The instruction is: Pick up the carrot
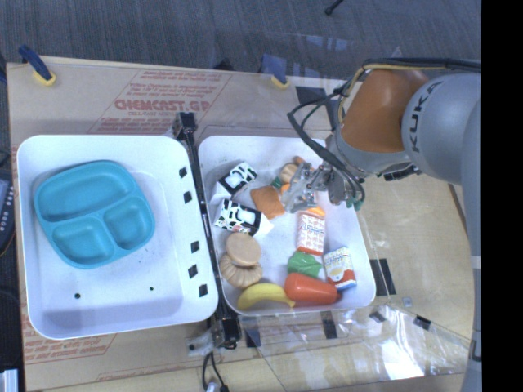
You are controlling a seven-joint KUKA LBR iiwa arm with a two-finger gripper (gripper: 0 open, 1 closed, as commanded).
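Orange and tapered, the carrot (pixel 267 201) lies in the right bin (pixel 366 261), upper middle, with a green top end pointing toward the gripper. Not lifted: it rests on the bin floor among other toy food.

Gripper (pixel 306 188) sits just beside the carrot's right end, low in the bin, at the end of the grey arm (pixel 445 125) with its orange band. Finger state: cannot tell, the metal parts blur together and clutter sits behind them. Nothing visibly between them, so no grasp claimed.

Neighbours, working outward:
- small tan piece (pixel 288 172) just above the carrot's green end, near the gripper
- two black-and-white cartons, one (pixel 238 177) up-left, one (pixel 238 216) down-left of the carrot
- upright red-and-white bottle (pixel 310 230) just below the gripper
- round cookies (pixel 241 260) stacked lower left
- green pepper (pixel 304 264), red pepper (pixel 310 289), banana (pixel 261 296) along the bottom edge
- small can (pixel 338 268) at lower right

Left bin (pixel 49 317): holds a blue divided plate (pixel 93 212), well apart from the action.

Progress, as judged: approach appears done, tool is down at the target. Left to do: a confirmed closure on the carrot, then the lift clear of the bin. Crowding from the tan piece and bottle may spoil the grip.
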